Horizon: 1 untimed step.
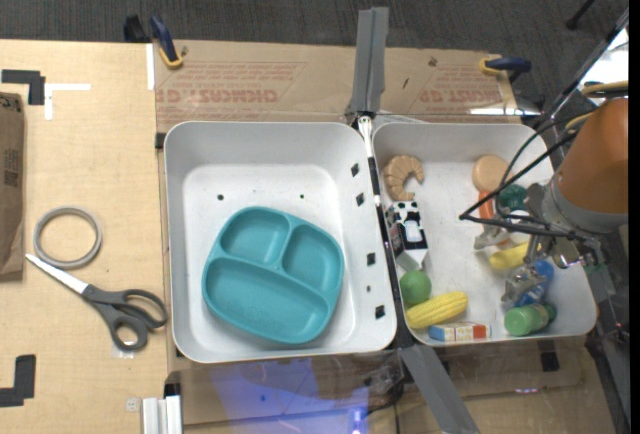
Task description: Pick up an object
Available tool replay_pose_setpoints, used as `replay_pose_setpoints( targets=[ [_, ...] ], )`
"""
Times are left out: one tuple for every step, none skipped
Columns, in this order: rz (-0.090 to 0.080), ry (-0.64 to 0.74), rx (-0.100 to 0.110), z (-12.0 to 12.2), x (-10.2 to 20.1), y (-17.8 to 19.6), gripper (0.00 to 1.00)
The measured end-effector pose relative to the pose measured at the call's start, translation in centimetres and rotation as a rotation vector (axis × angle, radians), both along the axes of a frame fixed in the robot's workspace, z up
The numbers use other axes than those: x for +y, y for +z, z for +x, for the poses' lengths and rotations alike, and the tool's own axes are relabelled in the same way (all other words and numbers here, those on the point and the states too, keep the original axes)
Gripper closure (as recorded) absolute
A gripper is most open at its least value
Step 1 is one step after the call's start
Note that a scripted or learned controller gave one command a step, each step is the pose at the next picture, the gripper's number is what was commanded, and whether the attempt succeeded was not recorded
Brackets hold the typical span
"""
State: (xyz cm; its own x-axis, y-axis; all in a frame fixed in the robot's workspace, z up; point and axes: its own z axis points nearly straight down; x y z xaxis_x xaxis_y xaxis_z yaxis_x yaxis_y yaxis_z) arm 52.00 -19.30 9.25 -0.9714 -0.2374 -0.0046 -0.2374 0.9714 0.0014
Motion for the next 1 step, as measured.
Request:
replay_pose_setpoints(
  targets=[
    [-0.001,-0.059,0.003,-1.37,2.63,-0.07,0.0]
  ],
)
